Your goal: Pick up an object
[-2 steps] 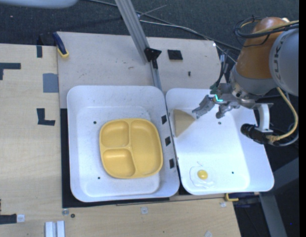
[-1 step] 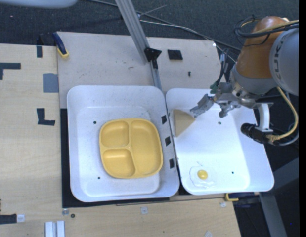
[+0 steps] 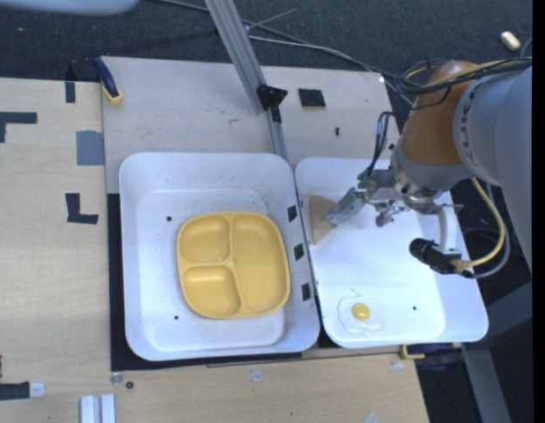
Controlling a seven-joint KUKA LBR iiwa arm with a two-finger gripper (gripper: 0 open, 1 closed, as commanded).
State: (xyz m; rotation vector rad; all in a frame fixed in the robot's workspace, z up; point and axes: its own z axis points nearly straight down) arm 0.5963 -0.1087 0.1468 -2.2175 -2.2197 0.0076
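Camera view is showing the end effector [image 3: 349, 208] hovering low in the right bin [image 3: 448, 324], at its left wall; whether it is parted or closed, I cannot tell. A tan thing [image 3: 320, 216], partly hidden, is lying just beside it. A fried egg [image 3: 359, 314] is sitting near the front rim. A yellow plate [image 3: 232, 264] is lying in the left bin [image 3: 149, 236].

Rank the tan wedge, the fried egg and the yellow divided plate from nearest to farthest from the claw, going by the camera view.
Measured from the claw:
1. Tan wedge: right bin, against its left wall, just beside the claw.
2. Fried egg: right bin, near its front edge, below the claw in the view.
3. Yellow divided plate: in the left bin, across the divide.
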